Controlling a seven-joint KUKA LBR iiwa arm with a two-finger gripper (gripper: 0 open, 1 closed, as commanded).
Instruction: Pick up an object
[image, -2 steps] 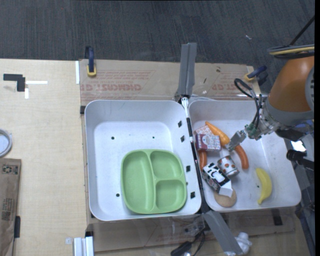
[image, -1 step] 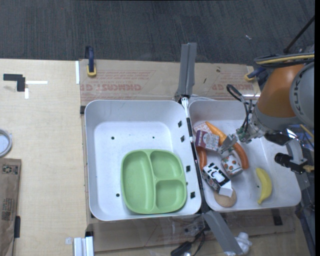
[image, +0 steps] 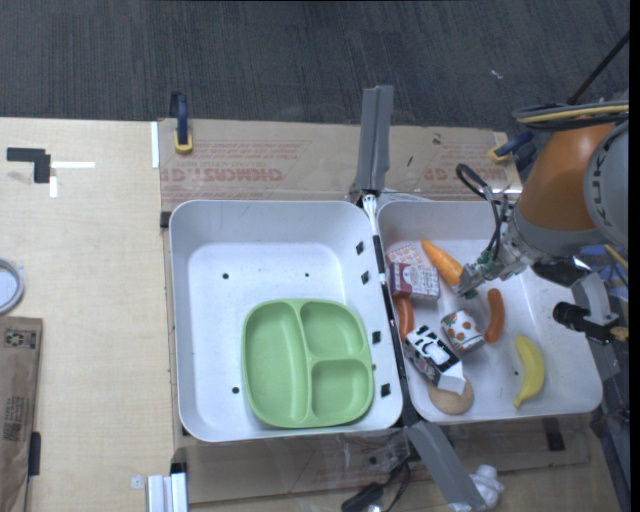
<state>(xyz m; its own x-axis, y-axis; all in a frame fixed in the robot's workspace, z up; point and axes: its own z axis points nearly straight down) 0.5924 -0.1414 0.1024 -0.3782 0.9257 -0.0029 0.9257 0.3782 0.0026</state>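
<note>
The right bin (image: 570, 400) holds several small objects: an orange carrot (image: 442, 261), a pink box (image: 415, 272), a red sausage (image: 494, 313), a patterned little cup (image: 462, 330), a black-and-white box (image: 435, 355), a yellow banana (image: 528, 370) and a tan round piece (image: 450, 398). A second reddish sausage (image: 404, 315) lies by the bin's left wall. My gripper (image: 470, 287) reaches down from the right, its tip low between the carrot and the red sausage. Nothing visibly sits in it.
The left bin (image: 200, 300) carries a green divided plate (image: 308, 362) in its lower half. A grey post (image: 375, 140) rises behind the divider between the bins. The arm's orange band (image: 560, 180) hangs over the right bin's far right corner.
</note>
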